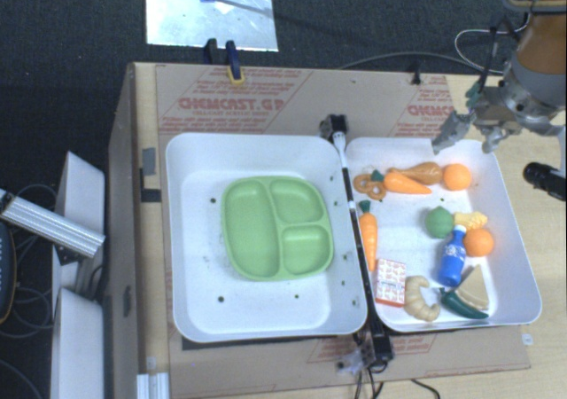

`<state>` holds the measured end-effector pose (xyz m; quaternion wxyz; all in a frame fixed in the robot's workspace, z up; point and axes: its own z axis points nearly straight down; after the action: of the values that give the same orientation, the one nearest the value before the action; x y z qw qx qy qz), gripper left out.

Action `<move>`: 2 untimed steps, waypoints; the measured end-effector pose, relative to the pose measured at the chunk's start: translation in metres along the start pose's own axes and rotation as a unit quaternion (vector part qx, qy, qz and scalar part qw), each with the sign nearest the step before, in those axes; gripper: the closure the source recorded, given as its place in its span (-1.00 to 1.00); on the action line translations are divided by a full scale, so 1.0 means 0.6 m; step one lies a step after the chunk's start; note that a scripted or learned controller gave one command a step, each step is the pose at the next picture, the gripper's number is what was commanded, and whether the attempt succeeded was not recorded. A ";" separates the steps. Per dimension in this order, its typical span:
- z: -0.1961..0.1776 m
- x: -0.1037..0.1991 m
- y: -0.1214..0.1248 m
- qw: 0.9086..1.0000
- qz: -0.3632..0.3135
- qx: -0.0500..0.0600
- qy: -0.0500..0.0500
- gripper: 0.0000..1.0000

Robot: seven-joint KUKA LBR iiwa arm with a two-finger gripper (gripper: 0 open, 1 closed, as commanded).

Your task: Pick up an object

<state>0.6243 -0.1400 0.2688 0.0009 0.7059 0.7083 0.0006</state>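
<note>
The right bin (518,238) holds several toy foods: a long carrot (409,181), an orange (457,177), a pretzel (365,184), a green ball (437,222), a blue bottle (453,257), a second orange (479,242), a small carrot (368,233), a printed card (391,282), a croissant (420,297) and a dark green pepper (462,304). My gripper (468,137) hovers over the bin's far edge, just beyond the first orange. It is open, with nothing between its fingers.
The left bin (190,211) holds a green divided plate (276,227). A black clamp (337,129) sits where the two bins meet at the back. Cables run across the cardboard behind the right bin.
</note>
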 end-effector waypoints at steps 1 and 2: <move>0.142 -0.045 -0.081 1.000 0.001 0.001 0.000 -1.00; 0.231 -0.085 -0.131 1.000 0.001 0.001 0.000 -1.00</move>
<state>0.5463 -0.1914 0.1301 0.0002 0.7068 0.7074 -0.0002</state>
